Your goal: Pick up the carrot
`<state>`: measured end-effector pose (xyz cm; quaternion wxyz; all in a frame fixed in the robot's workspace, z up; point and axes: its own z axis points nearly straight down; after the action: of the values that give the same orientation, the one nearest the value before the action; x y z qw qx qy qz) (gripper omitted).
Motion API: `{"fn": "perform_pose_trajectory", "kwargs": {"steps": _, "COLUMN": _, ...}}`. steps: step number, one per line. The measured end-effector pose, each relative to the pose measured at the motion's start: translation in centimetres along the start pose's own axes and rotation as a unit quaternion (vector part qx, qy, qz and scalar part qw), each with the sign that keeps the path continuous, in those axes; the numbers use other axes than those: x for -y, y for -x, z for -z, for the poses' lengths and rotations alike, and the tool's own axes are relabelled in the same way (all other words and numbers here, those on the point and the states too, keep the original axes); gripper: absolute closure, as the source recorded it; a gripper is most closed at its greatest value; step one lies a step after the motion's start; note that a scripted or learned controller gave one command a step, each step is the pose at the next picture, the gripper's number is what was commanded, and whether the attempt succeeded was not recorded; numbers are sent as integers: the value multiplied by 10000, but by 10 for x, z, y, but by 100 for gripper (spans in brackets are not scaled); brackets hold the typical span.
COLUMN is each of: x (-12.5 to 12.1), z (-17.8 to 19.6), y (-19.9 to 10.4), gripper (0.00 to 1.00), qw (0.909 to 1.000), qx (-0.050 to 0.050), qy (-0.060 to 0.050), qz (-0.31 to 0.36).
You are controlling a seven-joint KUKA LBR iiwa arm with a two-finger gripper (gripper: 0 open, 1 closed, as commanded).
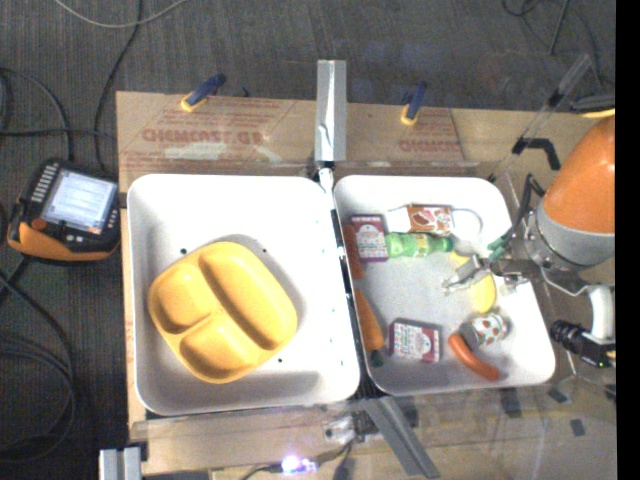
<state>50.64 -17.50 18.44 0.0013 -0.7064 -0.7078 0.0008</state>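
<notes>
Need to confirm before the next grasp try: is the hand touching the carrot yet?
Apart. The camera view shows the hand over the right bin's middle, while the carrot lies along that bin's left wall, bare white floor between them.

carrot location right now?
In the camera view the carrot lies in the right bin, along its left wall, just left of the dark red packet near the front; the gripper is farther right.

brown bench (200, 133) bears two white bins, left bin (150, 368) beside right bin (515, 368)
</notes>
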Motion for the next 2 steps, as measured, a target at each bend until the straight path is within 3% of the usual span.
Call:
{"fn": "perform_pose_trajectory", "kwargs": {"steps": 1, "x": -95, "z": 47, "y": -26, "gripper": 0, "qw": 9910, "qx": 11, "qy": 4, "qz": -1341}}
{"fn": "perform_pose_trajectory", "kwargs": {"steps": 2, "x": -120, "z": -58, "y": -7, "gripper": 0, "qw": 9908, "qx": 12, "qy": 50, "qz": -1355}}
